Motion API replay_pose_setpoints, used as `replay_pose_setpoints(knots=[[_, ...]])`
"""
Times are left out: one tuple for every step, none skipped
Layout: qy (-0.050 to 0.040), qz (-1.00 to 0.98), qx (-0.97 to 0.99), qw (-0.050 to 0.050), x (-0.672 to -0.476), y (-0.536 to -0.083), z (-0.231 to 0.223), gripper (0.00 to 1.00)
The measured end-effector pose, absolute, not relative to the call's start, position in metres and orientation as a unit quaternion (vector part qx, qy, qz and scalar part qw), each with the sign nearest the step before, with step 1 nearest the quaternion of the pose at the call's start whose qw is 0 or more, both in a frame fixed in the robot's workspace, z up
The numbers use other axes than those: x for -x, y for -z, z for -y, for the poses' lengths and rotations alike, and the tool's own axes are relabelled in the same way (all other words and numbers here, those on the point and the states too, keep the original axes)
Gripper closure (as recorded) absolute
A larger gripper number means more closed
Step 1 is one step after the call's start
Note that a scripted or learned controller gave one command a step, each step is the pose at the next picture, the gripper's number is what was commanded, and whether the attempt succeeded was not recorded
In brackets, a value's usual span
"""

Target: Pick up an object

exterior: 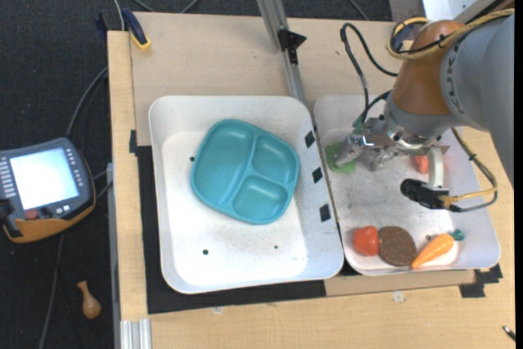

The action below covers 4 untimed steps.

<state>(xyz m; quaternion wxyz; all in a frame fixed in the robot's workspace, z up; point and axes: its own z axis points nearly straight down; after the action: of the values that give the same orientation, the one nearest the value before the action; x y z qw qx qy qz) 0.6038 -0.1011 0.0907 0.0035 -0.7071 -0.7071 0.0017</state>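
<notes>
Reference landmark: the right bin point(490, 245). All positions below are given relative to it.

1. Left of the right bin and touching its edge sits the left bin point(176, 253). It holds a teal divided plate point(245, 170), lying flat and tilted out of square with the bin walls.

2. At the right bin's upper-left corner lies a small green object point(341, 157), the likely target. Its type cannot be determined. It appears to be a light toy piece, probably smooth plastic, and may slip under a shallow pinch. Recommended hold: across its narrow width, near the middle.

3. The gripper point(365, 149) is low inside the right bin's upper part, just beside the green object. Whether the jaws are apart or together cannot be determined, nor whether they touch the object.

4. Along the right bin's lower edge, left to right: a red tomato-like toy point(366, 239), a brown oval toy point(396, 245) and an orange toy carrot point(434, 249). All three look small, rigid and light.
</notes>
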Motion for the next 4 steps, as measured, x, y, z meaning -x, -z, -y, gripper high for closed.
replay_pose_setpoints(knots=[[0.0009, 0.707, 0.707, 0.0, -0.606, -0.106, 0.101, 1.0], [0.0019, 0.707, 0.707, -0.002, -0.617, -0.16, 0.106, 1.0], [0.0019, 0.708, 0.706, -0.002, -0.623, -0.206, 0.101, 1.0], [0.0025, 0.708, 0.707, -0.003, -0.624, -0.26, 0.101, 1.0]])
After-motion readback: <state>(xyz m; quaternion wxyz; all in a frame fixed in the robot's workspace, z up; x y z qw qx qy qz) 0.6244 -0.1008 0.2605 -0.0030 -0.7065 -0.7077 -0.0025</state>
